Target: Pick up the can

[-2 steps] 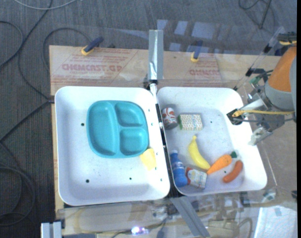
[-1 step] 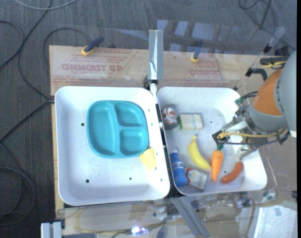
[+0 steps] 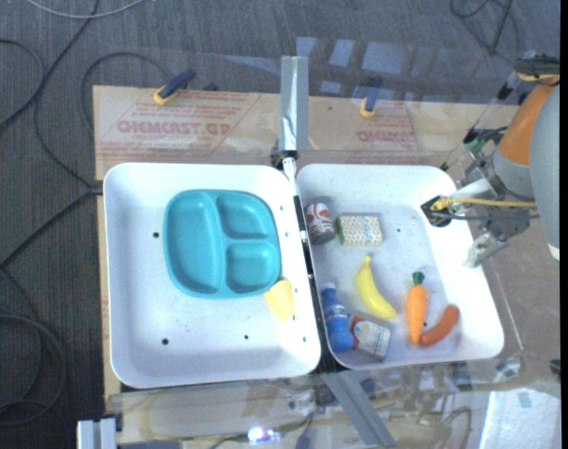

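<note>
Lying at the front edge of the right bin (image 3: 489, 340), a small bottle (image 3: 337, 318) is nearest. Further back the can (image 3: 319, 223) stands at this bin's left wall, beside a green sponge (image 3: 359, 229). Well apart, the gripper (image 3: 480, 249) hangs at the right rim, grasping nothing; whether its jaws are released, I cannot tell

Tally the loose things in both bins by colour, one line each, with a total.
Yellow: 2, the banana and block
Orange: 2, the carrot and sausage
Blue: 2, the tray and bottle
Red and white: 2, the can and pouch
Green and white: 1, the box
Total: 9
</note>
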{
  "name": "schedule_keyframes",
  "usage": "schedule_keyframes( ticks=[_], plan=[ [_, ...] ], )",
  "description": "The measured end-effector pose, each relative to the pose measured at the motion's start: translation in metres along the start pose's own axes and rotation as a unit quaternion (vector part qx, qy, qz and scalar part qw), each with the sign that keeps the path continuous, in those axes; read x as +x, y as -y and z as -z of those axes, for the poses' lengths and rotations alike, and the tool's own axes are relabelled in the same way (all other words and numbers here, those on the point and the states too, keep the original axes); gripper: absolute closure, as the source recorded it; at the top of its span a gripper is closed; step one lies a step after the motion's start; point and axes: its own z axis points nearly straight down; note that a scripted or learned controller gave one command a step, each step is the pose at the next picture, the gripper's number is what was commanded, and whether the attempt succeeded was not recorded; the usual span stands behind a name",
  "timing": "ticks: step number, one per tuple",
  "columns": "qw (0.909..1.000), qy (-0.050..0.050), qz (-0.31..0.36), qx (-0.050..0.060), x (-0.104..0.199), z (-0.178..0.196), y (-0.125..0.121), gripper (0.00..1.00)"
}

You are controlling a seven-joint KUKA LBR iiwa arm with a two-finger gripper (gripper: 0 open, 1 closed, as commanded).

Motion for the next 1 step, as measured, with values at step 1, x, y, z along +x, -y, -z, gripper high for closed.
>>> schedule_keyframes(
  ticks=[1],
  plan=[
    [0.9998, 0.0, 0.018, 0.0, 0.0637, -0.0176, -0.0185, 0.0]
  ],
)
